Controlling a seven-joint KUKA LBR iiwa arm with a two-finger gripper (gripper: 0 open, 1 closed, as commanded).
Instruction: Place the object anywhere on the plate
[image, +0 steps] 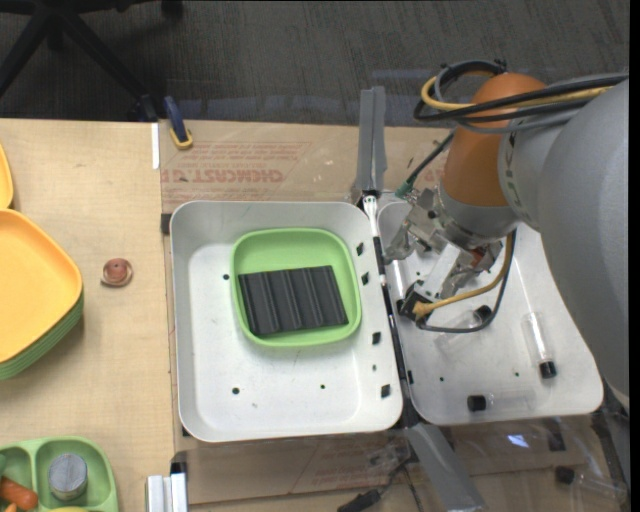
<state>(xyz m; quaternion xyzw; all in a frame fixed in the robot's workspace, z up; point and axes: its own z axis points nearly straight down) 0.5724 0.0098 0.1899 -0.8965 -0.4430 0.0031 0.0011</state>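
Note:
A green square plate (293, 252) sits in the left white bin (200, 330), toward its back. A dark grey ribbed rectangular slab (291, 300) lies flat on the plate, inside its rim. My gripper (428, 262) hangs over the back left part of the right white bin (500, 395), close to the wall between the two bins, with cables looped around it. It is apart from the slab and the plate. The arm's orange band (478, 150) and grey body cover the right bin's back right.
A clear tube with a black cap (538, 346) and a small black piece (477, 403) lie in the right bin. On the bench at left are stacked yellow plates (30, 290), a small red knob (117, 271) and a green compartment tray (50, 475).

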